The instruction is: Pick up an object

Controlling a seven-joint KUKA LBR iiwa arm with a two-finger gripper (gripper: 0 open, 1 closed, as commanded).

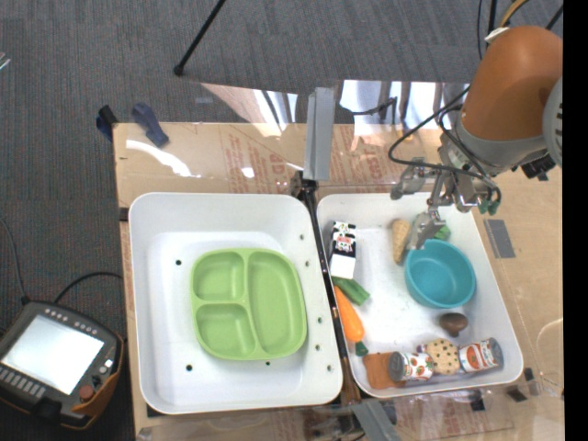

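My gripper (426, 230) hangs low over the back of the right bin (501, 301), under the orange-banded wrist. It sits just above the far rim of a teal bowl (441, 278) and right beside a pale corn cob (400, 240). A small green item (444, 233) peeks out next to it. Nothing is visibly held. Farther left in the bin lie a cow-print milk carton (344, 249), a green vegetable (353, 291) and a carrot (348, 319).
Along the right bin's front edge lie two cans (411, 367) (480, 355), a cookie (443, 356), an orange-brown piece (377, 371) and a brown lump (453, 322). The left bin (156, 246) holds a green divided plate (248, 303). A handheld pendant (55, 356) sits at the lower left.
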